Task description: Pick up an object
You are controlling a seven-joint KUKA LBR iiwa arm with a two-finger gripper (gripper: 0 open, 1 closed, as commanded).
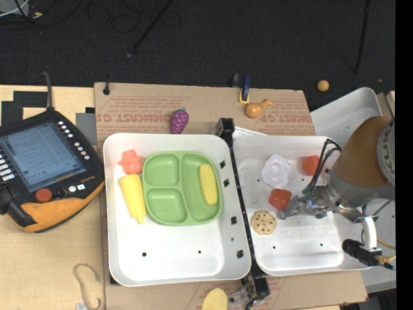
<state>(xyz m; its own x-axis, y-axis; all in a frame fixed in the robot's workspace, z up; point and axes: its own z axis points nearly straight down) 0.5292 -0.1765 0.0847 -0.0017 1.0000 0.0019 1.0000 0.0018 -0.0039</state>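
Right now the gripper (288, 206) sits low in the right bin (303, 254), reaching in from 3 o'clock, with its tip just beside the red block (280, 199) and close above the cookie (263, 222), which lies at about 7 o'clock from that block. Whether the fingers are spread or closed I cannot tell, because the metal at the tip is small and blurred against the white floor. Nothing visibly sits between them, so I would not count anything as held.

The likeliest target looks like the red block, near the middle of the right bin. A clear crumpled piece (277, 170) lies at 12 o'clock from it, and a second red object (310, 165) sits toward 1 o'clock, partly behind the cables.

To do this step well, I judge the tip should be centred over the block rather than at its 4 o'clock edge, so both fingers straddle it before closing. Coming down straight matters, since a slanted approach could nudge the block toward the cookie. The clear piece is near enough to get caught, so keep the approach on the 6 o'clock side.

The left bin (168, 254) holds a green divided tray (169, 205) carrying corn (208, 183), with a yellow bottle (133, 197) and a pink toy (131, 162) at its 9 o'clock side, well apart from the work.
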